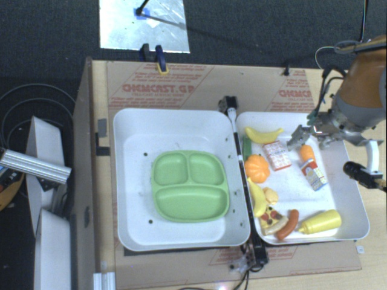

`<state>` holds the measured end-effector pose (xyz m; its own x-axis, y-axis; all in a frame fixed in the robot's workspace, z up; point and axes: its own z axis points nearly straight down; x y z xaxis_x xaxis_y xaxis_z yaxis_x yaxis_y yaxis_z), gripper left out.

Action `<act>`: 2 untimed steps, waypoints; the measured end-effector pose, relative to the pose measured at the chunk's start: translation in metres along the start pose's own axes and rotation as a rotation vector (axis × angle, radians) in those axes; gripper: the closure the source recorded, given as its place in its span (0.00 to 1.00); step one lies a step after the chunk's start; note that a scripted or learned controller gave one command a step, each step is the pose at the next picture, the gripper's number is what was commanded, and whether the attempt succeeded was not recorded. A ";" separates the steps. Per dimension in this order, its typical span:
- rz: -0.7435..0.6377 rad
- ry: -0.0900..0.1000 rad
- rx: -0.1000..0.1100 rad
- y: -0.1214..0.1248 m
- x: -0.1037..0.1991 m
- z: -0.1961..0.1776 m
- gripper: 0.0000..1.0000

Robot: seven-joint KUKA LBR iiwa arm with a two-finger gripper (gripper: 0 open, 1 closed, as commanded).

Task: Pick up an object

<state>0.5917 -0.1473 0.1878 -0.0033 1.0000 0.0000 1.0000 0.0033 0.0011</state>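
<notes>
The claw [307, 135] hangs over the right bin's [357, 213] far edge, just above a small carrot [308, 152]; how far it is open I cannot tell. Nearby lie a red-and-white box [277, 156], a banana [264, 135] and an orange [257, 168]. The left bin [130, 162] holds 1 green tray [190, 185].

The arm [363, 83] runs off the right edge, so its upper part is cut away. The gripper [309, 135] is small and dark against the bin; its fingers can't be made out. Just below the gripper, an orange item [308, 152] is too small to name. Further below, the little carton [315, 177] has print too fine to read.
</notes>
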 end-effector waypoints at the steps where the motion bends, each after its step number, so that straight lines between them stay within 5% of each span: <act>1: 0.004 -0.003 -0.002 0.014 -0.063 0.067 0.00; 2: 0.005 -0.007 -0.016 -0.009 -0.037 0.098 0.00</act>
<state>0.5827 -0.1839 0.0895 0.0015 1.0000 -0.0072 0.9998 -0.0014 0.0174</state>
